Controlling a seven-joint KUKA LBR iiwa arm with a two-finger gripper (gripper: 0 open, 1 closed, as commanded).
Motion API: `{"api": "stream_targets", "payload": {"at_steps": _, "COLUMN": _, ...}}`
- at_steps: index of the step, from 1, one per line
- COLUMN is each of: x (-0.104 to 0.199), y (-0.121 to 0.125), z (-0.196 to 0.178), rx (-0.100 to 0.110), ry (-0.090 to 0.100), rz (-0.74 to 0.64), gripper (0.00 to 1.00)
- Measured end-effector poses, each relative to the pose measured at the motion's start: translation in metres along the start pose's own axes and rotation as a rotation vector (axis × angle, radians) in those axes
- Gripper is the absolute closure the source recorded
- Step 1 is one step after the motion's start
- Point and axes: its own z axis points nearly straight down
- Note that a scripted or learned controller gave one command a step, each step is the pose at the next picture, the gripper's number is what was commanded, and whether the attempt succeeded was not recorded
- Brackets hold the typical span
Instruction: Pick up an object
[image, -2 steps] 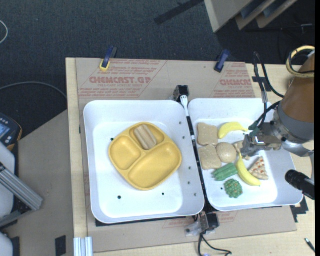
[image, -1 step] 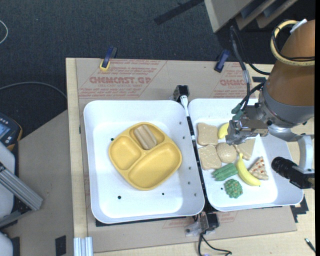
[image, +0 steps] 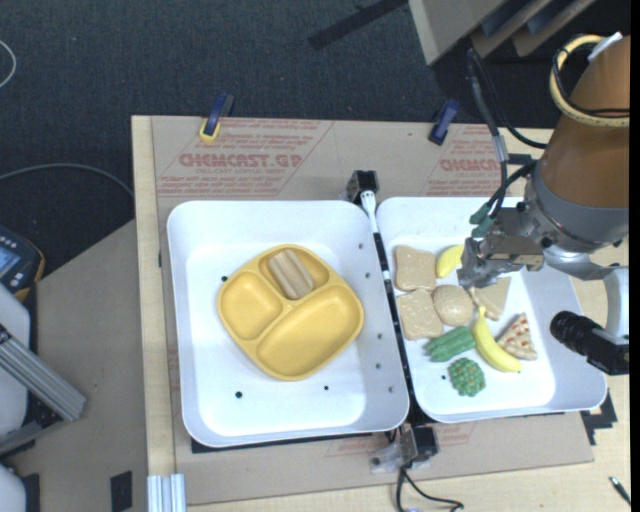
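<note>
Several toy foods crowd my right bin (image: 560, 395): bread slices (image: 413, 267), banana (image: 493, 347), pizza wedge (image: 518, 338), broccoli (image: 466, 376), all toward its left wall. My gripper (image: 485, 275) hangs over them; its opening I cannot tell. Left bin (image: 200, 300) carries a yellow divided plate (image: 290, 315).

A divided plate (image: 290, 325) sits in the left bin (image: 190, 330); food pieces (image: 455, 330) lie in the right bin (image: 560, 385).

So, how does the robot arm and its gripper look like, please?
The arm is a thick, rounded grey body with a broad orange band above the wrist, edged at the top by a pale ring. Dark cables run down along it toward the wrist. The gripper is a small, blocky grey metal part.
</note>
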Motion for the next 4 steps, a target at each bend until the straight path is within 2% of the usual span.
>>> {"api": "stream_targets", "payload": {"at_steps": 1, "x": -0.095, "y": 0.008, "z": 0.033, "rx": 0.007, "ry": -0.002, "rz": 0.012, "gripper": 1.0}}
{"api": "stream_targets", "payload": {"at_steps": 2, "x": -0.023, "y": -0.001, "z": 0.014, "rx": 0.001, "ry": 0.002, "rz": -0.006, "gripper": 1.0}}
{"api": "stream_targets", "payload": {"at_steps": 3, "x": -0.028, "y": 0.0, "z": -0.07, "rx": -0.008, "ry": 0.0, "rz": 0.0, "gripper": 1.0}}
{"api": "stream_targets", "payload": {"at_steps": 4, "x": -0.027, "y": 0.0, "z": -0.076, "rx": -0.002, "ry": -0.001, "rz": 0.0, "gripper": 1.0}}
